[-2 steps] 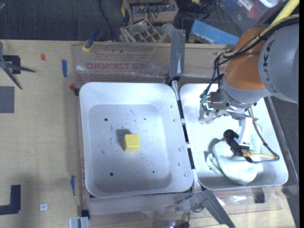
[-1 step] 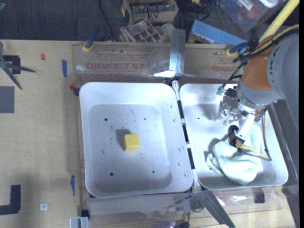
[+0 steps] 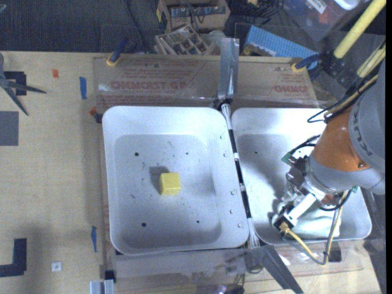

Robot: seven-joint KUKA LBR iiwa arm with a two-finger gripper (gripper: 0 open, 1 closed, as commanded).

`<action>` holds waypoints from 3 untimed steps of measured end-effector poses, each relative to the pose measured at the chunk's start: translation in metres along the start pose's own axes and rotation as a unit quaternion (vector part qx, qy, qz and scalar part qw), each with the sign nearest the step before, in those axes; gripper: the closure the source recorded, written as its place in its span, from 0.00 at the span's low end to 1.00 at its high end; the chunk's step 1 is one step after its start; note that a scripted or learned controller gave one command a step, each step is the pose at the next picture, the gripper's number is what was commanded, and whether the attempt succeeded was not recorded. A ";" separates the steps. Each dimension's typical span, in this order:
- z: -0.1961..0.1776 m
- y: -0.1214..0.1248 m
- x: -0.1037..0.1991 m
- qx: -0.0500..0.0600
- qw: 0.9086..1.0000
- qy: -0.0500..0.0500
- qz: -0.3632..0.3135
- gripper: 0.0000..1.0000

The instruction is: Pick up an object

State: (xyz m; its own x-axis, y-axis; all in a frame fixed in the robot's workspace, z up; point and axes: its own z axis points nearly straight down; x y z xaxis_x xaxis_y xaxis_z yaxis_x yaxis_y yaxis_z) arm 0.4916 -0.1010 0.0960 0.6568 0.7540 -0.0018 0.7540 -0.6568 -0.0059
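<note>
**A:** What are you seeing on the bench (image 3: pixel 49 164)?

**B:** You are looking at two bins sitting side by side, their inner rims touching. The left bin (image 3: pixel 122 139) is holding a block (image 3: pixel 170 184), which is resting on the floor near the middle, well apart from every wall.

**A:** And on the right?

**B:** The arm (image 3: pixel 343 158) is reaching in from your right, over the right bin (image 3: pixel 257 133). Its gripper (image 3: pixel 285 218) is hanging low at the near left corner of that bin, just beside the shared rim. A cardboard sheet (image 3: pixel 159 81) is lying behind both bins.
</note>
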 end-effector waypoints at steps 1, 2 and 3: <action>-0.030 0.005 0.015 -0.001 0.985 0.000 0.174 1.00; -0.087 0.018 0.087 -0.001 0.949 0.000 0.317 1.00; -0.046 0.027 0.016 0.001 0.947 -0.001 0.322 1.00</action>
State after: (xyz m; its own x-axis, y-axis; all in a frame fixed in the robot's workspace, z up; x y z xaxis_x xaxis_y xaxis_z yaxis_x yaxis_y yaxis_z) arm 0.5231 -0.1066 0.1416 0.9802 0.1977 -0.0070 0.1976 -0.9803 -0.0044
